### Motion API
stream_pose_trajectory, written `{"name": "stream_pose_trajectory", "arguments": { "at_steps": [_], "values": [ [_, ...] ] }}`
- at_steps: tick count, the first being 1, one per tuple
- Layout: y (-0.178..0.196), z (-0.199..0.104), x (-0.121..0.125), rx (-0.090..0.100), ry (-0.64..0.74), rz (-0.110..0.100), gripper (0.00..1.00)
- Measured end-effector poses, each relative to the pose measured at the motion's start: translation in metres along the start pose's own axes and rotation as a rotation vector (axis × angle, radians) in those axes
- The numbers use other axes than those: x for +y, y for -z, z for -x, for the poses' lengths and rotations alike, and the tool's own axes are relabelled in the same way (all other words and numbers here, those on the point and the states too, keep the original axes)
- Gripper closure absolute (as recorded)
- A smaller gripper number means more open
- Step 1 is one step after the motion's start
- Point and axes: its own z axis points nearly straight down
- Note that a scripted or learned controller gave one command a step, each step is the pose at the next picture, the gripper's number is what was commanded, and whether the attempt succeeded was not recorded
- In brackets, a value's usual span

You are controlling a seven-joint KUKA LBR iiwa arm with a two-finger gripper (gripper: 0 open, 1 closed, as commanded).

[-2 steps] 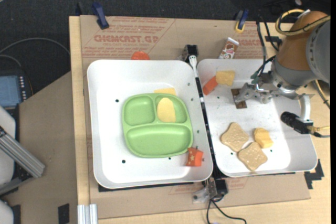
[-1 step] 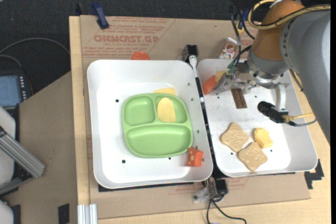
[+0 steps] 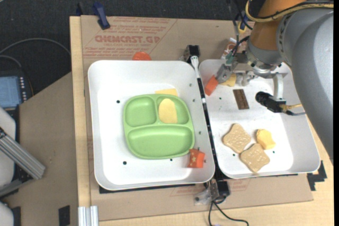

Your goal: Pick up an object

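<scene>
Yellow piece at the right bin's far-left corner, directly under my tool; nothing lifted yet. Whether the tool is spread or pinching, I cannot tell.

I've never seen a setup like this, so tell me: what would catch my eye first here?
Probably the bright green divided plate in the left bin, with a yellow piece in its upper right compartment. Next, the big grey arm with its orange band, reaching in from the right over the far end of the right bin. Near that bin's front lie two toast-like pieces.
</scene>
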Motion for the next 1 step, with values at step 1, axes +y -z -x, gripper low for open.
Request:
{"name": "stream_pose_trajectory", "arguments": {
  "at_steps": [1],
  "values": [
    [-0.0001, 0.0440, -0.0421, 0.001, -0.007, -0.009, 0.00]
  ]
}}
